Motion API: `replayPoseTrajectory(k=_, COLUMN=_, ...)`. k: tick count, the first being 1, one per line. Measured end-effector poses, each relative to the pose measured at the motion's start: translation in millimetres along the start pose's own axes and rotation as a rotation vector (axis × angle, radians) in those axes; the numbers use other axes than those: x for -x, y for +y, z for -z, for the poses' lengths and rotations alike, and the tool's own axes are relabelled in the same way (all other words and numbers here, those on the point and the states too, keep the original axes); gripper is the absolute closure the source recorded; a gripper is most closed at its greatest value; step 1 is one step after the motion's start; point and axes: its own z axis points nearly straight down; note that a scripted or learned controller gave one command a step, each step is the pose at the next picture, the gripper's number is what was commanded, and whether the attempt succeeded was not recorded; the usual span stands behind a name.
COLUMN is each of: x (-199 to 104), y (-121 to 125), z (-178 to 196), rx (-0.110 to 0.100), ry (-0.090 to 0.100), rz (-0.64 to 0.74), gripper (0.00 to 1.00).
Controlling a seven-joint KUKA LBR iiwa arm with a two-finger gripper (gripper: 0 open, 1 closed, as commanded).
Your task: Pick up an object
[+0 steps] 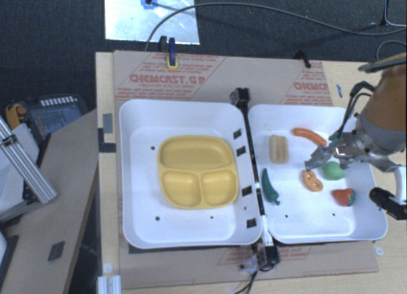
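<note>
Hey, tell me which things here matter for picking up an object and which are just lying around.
Part of the job:
gripper
pretzel
green ball
strawberry
hot dog
bread piece
green pepper
right bin

Just lying about:
yellow divided plate
left bin
teach pendant

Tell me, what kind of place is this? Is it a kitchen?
Probably a robot lab, not a kitchen. A grey robot arm with an orange band reaches over two shallow white plastic bins, holding toy food like a small orange plastic sausage, and loose black cables cross the dark carpet.
</note>
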Motion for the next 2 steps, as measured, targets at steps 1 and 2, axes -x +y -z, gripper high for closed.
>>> replayPoseTrajectory(k=1, x=1, y=2, z=-63, rx=-0.001, ry=0.000, rz=-0.002, gripper=0.00)
replayPoseTrajectory(k=2, x=0, y=2, z=-115, rx=0.000, ry=0.000, rz=-0.002, gripper=0.00)
